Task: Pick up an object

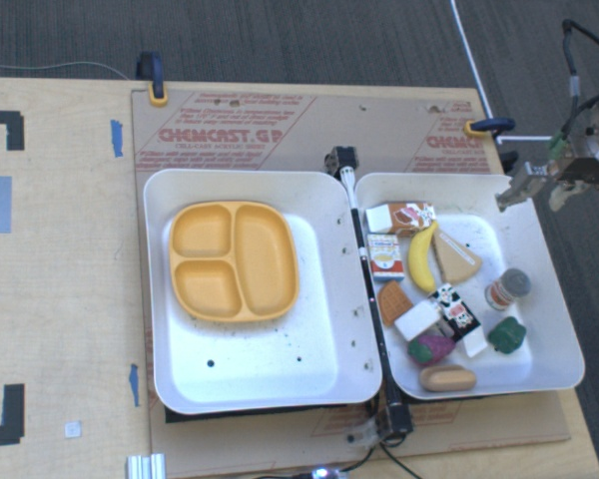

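Nearest the lens: black clamp [391, 422] at the near end of the seam between the two bins. Just beyond it, inside the right bin [554, 352], a tan bun [447, 378] against the near wall.

Gripper [532, 198] found above the right bin's far right corner, over the rim. Fingers [509, 194] spread apart; nothing between them, nothing touched. Tips clear of every item, hanging above the bin wall.

Items for picking all lie below and to the left of the fingers, well apart from them:
- Closest to the fingers: cheese wedge [457, 259], touching the banana [421, 255] on its left.
- Straight toward the near side from the fingers: small can [505, 289], then a green lump [507, 334], standing apart from the rest.
- Farther left: snack packet [411, 216] at the far wall, small box [382, 252] against the seam, brown waffle [393, 302] under it.
- Packed together mid-bin: white block [415, 319], cow-print carton [456, 310], purple lump [431, 348]. Touching one another; little room for entry.

Open floor noted directly beneath the fingers, along the right wall and far right corner. Narrower bare strip along the near right wall.

Left bin [180, 367], far left of the fingers: one yellow divided plate [235, 260] in the far half, bare floor on its near side. Both bins seated on a cardboard sheet [230, 118], pinned by a blue clamp [489, 126] just left of the gripper.
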Controlling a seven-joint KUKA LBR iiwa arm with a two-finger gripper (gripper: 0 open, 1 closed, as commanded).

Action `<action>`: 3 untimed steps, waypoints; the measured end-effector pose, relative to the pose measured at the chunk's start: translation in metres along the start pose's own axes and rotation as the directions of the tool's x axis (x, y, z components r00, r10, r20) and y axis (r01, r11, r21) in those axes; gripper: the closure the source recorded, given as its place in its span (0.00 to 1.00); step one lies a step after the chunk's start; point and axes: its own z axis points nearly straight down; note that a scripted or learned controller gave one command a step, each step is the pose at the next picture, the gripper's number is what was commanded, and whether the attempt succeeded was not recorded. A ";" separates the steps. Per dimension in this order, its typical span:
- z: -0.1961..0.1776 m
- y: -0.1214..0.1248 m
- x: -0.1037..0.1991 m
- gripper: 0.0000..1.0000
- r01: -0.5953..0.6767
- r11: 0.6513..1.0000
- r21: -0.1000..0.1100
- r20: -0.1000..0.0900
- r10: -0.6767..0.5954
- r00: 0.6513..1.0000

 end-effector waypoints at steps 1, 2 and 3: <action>0.100 -0.025 0.048 0.00 0.000 1.000 0.000 0.000 0.000 1.000; 0.164 0.003 0.070 0.00 -0.001 1.000 -0.012 0.005 0.001 1.000; 0.166 0.007 0.077 0.00 -0.001 1.000 -0.026 0.012 0.001 1.000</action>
